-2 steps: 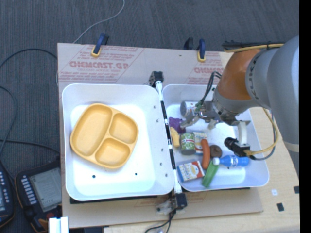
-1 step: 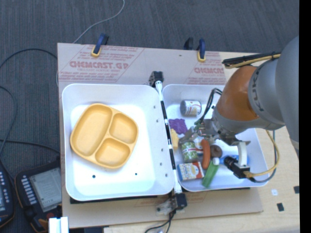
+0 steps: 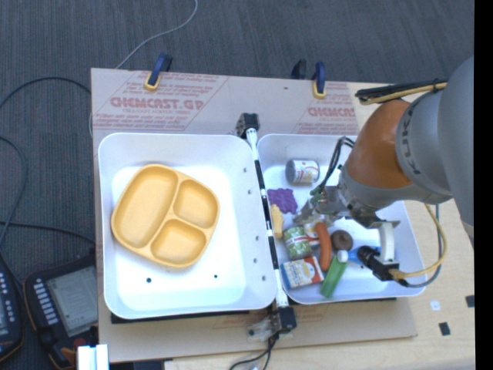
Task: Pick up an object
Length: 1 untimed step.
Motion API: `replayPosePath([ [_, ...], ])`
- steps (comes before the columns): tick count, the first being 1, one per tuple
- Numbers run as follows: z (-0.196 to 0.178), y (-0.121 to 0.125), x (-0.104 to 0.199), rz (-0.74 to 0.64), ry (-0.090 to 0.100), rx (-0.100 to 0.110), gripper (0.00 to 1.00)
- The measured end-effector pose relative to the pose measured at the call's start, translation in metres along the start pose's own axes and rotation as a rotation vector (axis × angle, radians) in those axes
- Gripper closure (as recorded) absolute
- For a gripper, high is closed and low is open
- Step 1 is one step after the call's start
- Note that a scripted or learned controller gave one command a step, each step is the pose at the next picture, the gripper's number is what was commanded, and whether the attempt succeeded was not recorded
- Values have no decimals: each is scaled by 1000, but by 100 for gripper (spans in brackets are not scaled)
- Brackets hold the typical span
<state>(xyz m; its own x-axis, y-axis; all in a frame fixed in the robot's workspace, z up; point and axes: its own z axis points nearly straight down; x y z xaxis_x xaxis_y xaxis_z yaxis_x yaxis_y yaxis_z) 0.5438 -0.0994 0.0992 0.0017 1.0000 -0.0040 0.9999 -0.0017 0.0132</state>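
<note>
While my arm reached in from the right, my pincer (image 3: 322,206) hung low over the right bin (image 3: 408,241), close above the crowd of small toy groceries; I could not tell how far it was parted, nor whether anything sat in it, as the wrist hid that part.

Just below it lay the orange carrot (image 3: 325,250), the thing I judged nearest to hand. It looked a light, stiff plastic piece, smooth and likely to slip, so I reckoned it best taken across its middle, squarely over its narrow width. Its long axis ran nearly up and down the view, leaning slightly, one end toward the pincer and the other toward the green stick (image 3: 333,278) lying just beside it at the bin's near wall.

Left of the carrot stood a small jar (image 3: 298,241) and a little carton (image 3: 301,271); purple grapes (image 3: 283,200) and a silver can (image 3: 303,171) lay farther up. Beyond, in the left bin (image 3: 115,299), rested a yellow divided plate (image 3: 165,215), on the counter (image 3: 154,102).
</note>
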Motion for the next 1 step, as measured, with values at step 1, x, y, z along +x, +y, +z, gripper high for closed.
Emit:
replayPosePath([
  [1, -86, -12, 73, -3, 4, 13, 100],
])
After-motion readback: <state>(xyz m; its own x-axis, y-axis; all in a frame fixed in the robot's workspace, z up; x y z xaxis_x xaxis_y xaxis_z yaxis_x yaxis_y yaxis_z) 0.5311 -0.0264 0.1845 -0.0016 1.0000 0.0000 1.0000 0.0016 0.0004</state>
